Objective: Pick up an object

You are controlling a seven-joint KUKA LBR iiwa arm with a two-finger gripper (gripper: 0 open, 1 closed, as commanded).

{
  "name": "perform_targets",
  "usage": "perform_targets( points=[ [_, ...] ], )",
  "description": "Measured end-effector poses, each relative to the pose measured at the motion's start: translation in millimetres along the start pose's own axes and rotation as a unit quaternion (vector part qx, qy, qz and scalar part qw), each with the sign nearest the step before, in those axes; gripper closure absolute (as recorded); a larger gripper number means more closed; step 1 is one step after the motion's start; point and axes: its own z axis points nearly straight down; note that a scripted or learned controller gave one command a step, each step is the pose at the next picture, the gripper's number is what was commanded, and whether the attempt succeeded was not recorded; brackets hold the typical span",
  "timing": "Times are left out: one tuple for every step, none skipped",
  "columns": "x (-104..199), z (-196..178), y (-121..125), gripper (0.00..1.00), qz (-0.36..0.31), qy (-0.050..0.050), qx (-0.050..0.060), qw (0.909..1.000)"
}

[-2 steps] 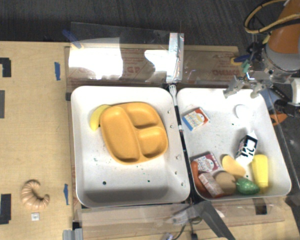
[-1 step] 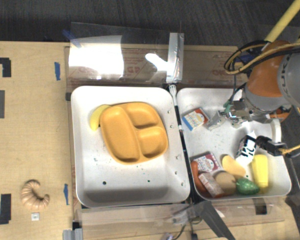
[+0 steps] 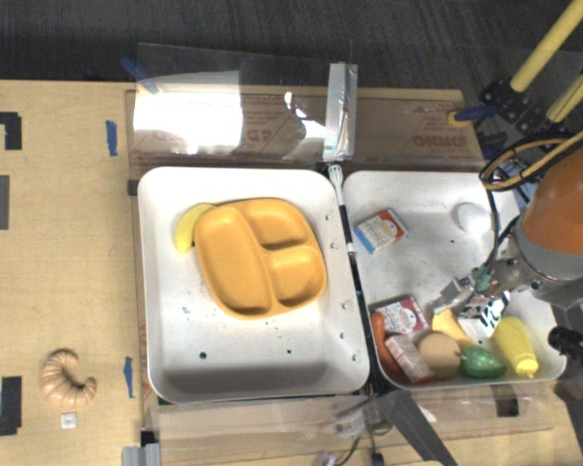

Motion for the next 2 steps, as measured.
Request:
perform_targets(
  points=[
    [40.8,42.0,-5.1,0.0,-0.044,-0.006,-0.007,0.999],
    [94.7,-52.0,4.7,0.0,-0.102,0.0,-0.003,0.9948]
  ],
)
